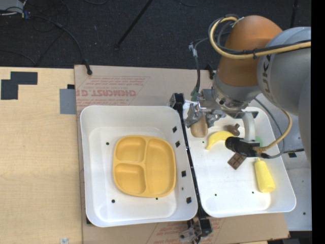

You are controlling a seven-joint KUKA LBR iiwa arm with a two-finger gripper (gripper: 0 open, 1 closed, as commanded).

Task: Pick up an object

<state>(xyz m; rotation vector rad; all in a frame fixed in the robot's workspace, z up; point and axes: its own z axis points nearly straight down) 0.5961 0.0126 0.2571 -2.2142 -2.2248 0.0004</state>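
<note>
The banana (218, 138) is small, yellow and curved. It lies in the right bin (238, 200), near the top, just beside a tan thing (199, 128) that is hard to make out. A brown block (236, 160) and a yellow corn cob (264, 176) lie lower down in the same bin. The left bin (96, 197) holds a yellow tray (144, 165) with three parts. The arm (254, 50) bends down over the top of the right bin and covers part of it. The claw (203, 117) sits above the tan thing, beside the banana. I cannot tell if it is open or closed.
</note>
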